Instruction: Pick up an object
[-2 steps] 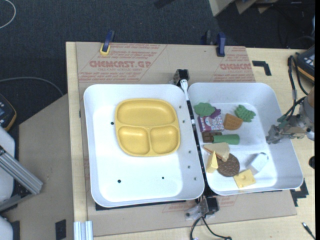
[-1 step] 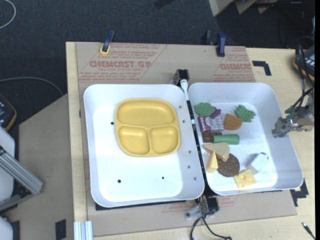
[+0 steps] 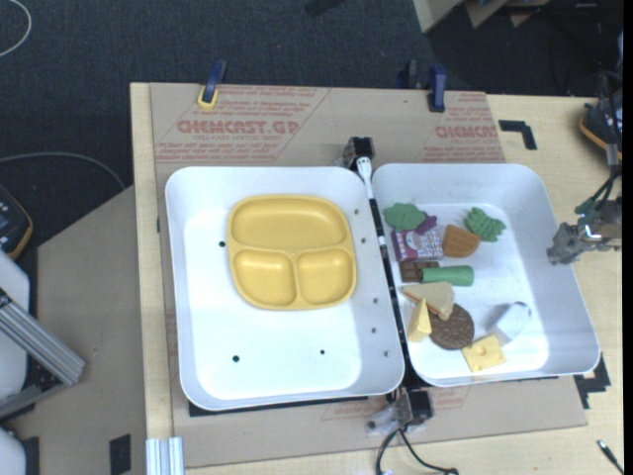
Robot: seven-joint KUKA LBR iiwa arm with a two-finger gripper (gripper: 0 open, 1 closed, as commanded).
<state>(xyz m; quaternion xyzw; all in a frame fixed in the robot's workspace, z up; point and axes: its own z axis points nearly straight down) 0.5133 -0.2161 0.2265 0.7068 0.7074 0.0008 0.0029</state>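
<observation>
The gripper (image 3: 568, 242) hangs at the right rim of the right bin (image 3: 539, 194), over the edge and not over the toys, and it is too small and blurred to tell whether it is spread or closed; nothing shows in its grasp. The toy foods lie in the left and middle part of this bin, well apart from the gripper. A green leaf (image 3: 403, 216) lies at the back left, with a purple packet (image 3: 426, 236) just beside it, its long axis running from back to front. An orange piece (image 3: 460, 240) sits to the right of the packet, touching a ruffled green piece (image 3: 485, 225) behind it. A green roll (image 3: 451, 276) lies flat, its long axis running left to right, its left end meeting a brown bar (image 3: 413, 268) that lies along the same line. In front of these a cream wedge (image 3: 432, 296) overlaps a yellow wedge (image 3: 420, 319), whose long axis runs back to front with the narrow end toward the front. A brown disc (image 3: 453, 331) lies flat beside the wedges, and a cheese block (image 3: 483, 353) sits at its front right, turned at a slant. A pale grey piece (image 3: 511, 316) lies nearest the gripper, its form unclear. The left bin (image 3: 198, 295) holds a yellow plate (image 3: 292, 250) with three sections.
</observation>
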